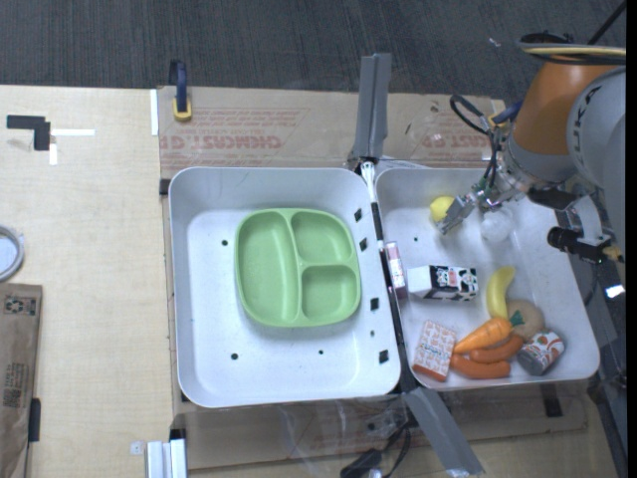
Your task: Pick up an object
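My gripper hangs low over the far part of the right bin, reaching in from the upper right on the grey arm with its orange band. Its tip is right beside a small yellow lemon, touching it or nearly so; nothing shows as held. Nearer the front of the same bin lie a black-and-white milk carton, a banana, two orange carrots, a patterned orange-and-white box, a tan round item and a small can.
The left bin bears a green divided plate. A grey post rises behind the divider between the bins. A roll of tape and a brown bag lie on the bench at far left.
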Controlling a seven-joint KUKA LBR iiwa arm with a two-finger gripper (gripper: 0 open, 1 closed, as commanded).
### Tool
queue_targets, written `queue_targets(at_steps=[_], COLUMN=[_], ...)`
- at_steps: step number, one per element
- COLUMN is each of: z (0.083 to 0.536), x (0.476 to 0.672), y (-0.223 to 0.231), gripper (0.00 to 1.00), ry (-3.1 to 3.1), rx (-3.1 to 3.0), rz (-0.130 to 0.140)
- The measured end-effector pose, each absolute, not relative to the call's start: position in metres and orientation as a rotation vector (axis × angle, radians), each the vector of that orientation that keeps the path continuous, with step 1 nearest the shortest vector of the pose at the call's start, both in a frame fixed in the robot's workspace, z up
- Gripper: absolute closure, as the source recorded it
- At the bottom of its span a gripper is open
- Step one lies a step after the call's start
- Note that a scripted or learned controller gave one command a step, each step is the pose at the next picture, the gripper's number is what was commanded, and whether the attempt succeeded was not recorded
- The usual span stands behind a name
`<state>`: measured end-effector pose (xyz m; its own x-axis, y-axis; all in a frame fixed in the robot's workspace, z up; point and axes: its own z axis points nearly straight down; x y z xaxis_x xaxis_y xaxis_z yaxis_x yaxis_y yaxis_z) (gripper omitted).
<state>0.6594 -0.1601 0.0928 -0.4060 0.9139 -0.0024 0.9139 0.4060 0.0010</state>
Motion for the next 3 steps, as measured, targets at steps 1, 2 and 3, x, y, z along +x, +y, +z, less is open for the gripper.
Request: queue_targets(at_steps=[1,2,3], z=[0.091,0.106,0.092], x=[0.532,0.51,0.497], y=[-0.124,-0.186,-0.208], gripper=[0.0,0.0,0.0], ry=[2.547,2.66,2.367], rx=[1.841,1.664,2.066], rz=[-0.001,0.002,0.002])
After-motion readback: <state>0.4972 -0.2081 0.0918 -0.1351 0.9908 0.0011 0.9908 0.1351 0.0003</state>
